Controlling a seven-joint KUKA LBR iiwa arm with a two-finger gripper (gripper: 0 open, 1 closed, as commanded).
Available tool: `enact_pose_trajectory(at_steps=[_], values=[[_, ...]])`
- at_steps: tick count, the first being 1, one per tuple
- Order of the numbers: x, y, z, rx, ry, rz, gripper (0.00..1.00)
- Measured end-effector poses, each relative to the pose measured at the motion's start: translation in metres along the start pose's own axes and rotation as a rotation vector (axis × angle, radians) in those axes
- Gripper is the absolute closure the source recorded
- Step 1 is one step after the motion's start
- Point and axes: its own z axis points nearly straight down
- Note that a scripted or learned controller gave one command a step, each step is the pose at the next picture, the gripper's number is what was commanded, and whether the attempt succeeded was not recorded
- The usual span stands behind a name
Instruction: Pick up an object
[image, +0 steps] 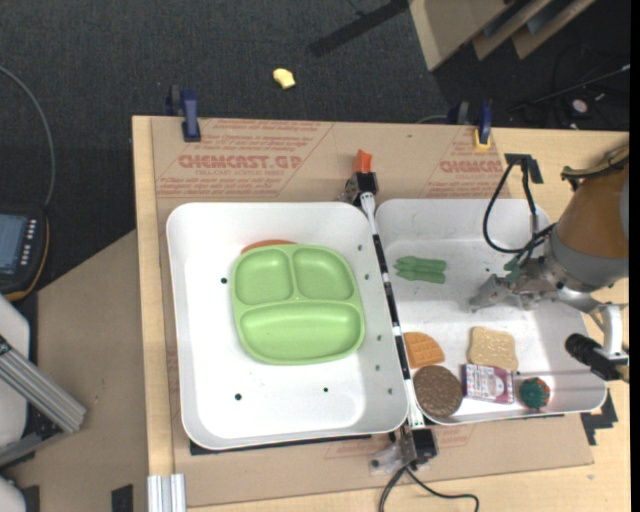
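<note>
nearby, gripper (497, 293) grasp state unclear, green toy (420, 269) left, cracker (493, 348) below, green plate (297, 303) apart

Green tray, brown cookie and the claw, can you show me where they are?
Green tray (297, 304), camera view, on the divider between its compartments.
Brown cookie (438, 390), camera view, middle of its round top.
Claw (500, 290), camera view, between its fingertips in the right bin.

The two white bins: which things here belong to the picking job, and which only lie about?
For the job: green bean-shaped toy; tan cracker; orange waffle piece; brown round cookie; pink packet; gripper.

Lying about: green divided plate; blue clamps; yellow scrap on floor.
</note>
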Motion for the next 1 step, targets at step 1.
enact_pose_trajectory(at_steps=[1], values=[[-0.0267, -0.0774, -0.0006, 0.01, 0.014, 0.002, 0.0]])
